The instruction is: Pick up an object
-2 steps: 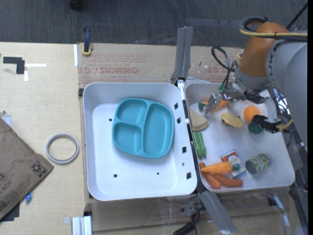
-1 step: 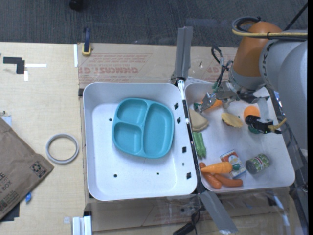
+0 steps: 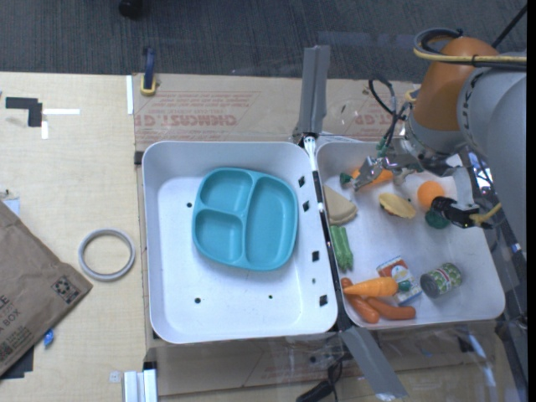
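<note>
Pincer lowered into the upper part of the right bin, among toy foods.

A small orange carrot-like piece (image 3: 374,175) is seen at the tip of the pincer (image 3: 378,167) in the upper middle of the right bin (image 3: 494,296); whether the pincer is open, closed or gripping it cannot be told. Just to the right, a pale yellow piece (image 3: 398,205), an orange ball (image 3: 430,193) and a dark green piece (image 3: 437,218) are seen. Lower in that bin, a green bean pod (image 3: 341,247), a carrot (image 3: 371,287), a red sausage (image 3: 387,310) and a green can (image 3: 441,279) are laid. A teal divided plate (image 3: 246,218) is set in the left bin (image 3: 167,308). A tape ring (image 3: 106,253) is seen on the desk (image 3: 67,174) at the left of the frame.
</note>
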